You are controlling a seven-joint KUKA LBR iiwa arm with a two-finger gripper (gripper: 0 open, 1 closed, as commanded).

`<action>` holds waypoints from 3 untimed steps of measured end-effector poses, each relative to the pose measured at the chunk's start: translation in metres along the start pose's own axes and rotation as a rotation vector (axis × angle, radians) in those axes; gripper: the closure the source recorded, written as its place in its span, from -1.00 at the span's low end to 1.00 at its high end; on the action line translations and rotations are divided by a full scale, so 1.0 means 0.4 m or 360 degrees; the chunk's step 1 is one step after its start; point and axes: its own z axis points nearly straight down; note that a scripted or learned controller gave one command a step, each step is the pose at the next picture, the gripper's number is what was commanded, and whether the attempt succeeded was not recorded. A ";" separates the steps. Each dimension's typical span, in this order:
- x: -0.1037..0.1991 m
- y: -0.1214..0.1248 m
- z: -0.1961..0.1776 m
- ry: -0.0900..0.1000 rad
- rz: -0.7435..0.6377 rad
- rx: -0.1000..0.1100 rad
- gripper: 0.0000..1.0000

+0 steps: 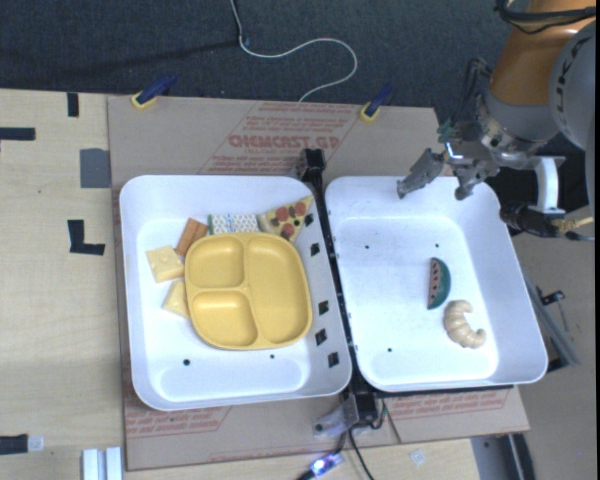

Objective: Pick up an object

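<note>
In the right bin (400,368) lie a watermelon slice (438,282) and, just below it, a pale croissant (464,324). My gripper (441,182) hangs over the bin's far rim, well above and beyond both pieces. Its two fingers are spread apart with nothing between them. The left bin (145,368) holds a yellow divided plate (248,289), with a pizza slice (289,217), a brown stick (190,236) and pale cracker-like pieces (166,264) around its top and left edges.
The bins sit side by side on a cardboard sheet (270,133) clamped to the bench. A white cable (300,48) loops across the dark floor behind. The arm's orange band (540,28) is at the upper right.
</note>
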 end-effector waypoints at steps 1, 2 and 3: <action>0.000 0.004 -0.024 -0.0002 -0.0004 -0.0021 -1.00; -0.022 -0.005 0.111 -0.0004 -0.0003 -0.0015 -1.00; -0.015 -0.004 0.271 -0.0004 -0.0006 -0.0016 -1.00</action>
